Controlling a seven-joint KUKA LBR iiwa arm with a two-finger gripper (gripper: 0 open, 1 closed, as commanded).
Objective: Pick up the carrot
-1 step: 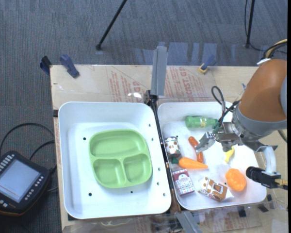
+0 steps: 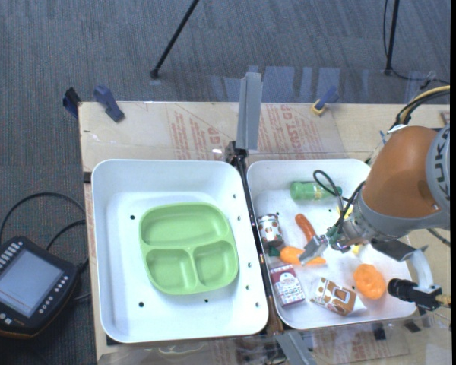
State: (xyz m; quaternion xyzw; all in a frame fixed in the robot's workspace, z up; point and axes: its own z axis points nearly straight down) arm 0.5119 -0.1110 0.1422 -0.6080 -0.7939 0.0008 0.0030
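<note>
In the right bin (image 2: 277, 177), the gripper (image 2: 316, 248) reaches in from the right and sits low over a carrot (image 2: 298, 256) lying near the bin's middle. The carrot's long axis runs roughly left to right, its thick end just left of the fingertips and its thin end under them. Whether the gripper is spread or closed cannot be told.

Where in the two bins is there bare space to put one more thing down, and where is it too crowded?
Free: the left bin's white floor around the green tray, and the tray's compartments. In the right bin, a bare strip lies along the far wall beside the green bottle. Crowded: its middle and near part, where the gripper sits over the carrot, can and boxes.
</note>
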